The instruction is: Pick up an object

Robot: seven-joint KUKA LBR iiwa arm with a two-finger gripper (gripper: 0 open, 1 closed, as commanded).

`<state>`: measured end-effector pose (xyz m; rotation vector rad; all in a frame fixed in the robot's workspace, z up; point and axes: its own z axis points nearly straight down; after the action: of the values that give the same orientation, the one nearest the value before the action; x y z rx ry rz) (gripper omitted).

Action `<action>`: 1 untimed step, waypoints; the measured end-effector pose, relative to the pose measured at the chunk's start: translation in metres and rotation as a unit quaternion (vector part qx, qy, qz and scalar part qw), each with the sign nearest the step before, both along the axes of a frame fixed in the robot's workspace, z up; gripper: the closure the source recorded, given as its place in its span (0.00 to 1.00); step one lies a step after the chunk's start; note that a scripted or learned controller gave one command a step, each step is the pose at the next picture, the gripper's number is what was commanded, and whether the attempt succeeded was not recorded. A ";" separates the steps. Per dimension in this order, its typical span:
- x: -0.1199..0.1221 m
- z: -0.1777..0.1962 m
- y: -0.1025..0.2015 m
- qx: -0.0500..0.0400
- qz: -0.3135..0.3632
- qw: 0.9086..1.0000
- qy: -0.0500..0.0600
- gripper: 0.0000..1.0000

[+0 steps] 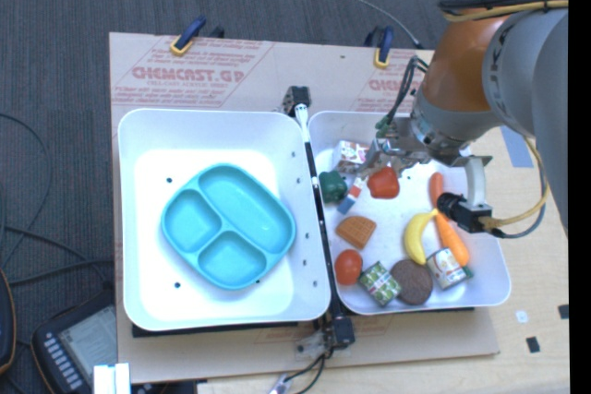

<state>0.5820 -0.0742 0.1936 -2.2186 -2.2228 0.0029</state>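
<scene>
Red "CHEMCAST GP" printing repeats across the backing board (231, 74).

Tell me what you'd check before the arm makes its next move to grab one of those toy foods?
1. End effector over the right bin: ok.
2. A target close below, the red pepper: ok.
3. Object already held: cannot tell.
4. Room around the pepper: not ok, the green piece and wrapper crowd it.
5. Left bin's blue divided plate out of the way: ok.

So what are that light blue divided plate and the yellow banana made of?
The light blue three-compartment plate looks like moulded plastic: smooth, evenly coloured, with a soft sheen. The small yellow banana is probably toy plastic or rubber, being uniformly bright and smooth.
</scene>
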 end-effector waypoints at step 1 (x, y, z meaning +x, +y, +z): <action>-0.099 0.006 0.024 0.000 -0.001 1.000 0.000 1.00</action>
<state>0.4832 -0.0498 0.1998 -2.2213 -2.2204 0.0025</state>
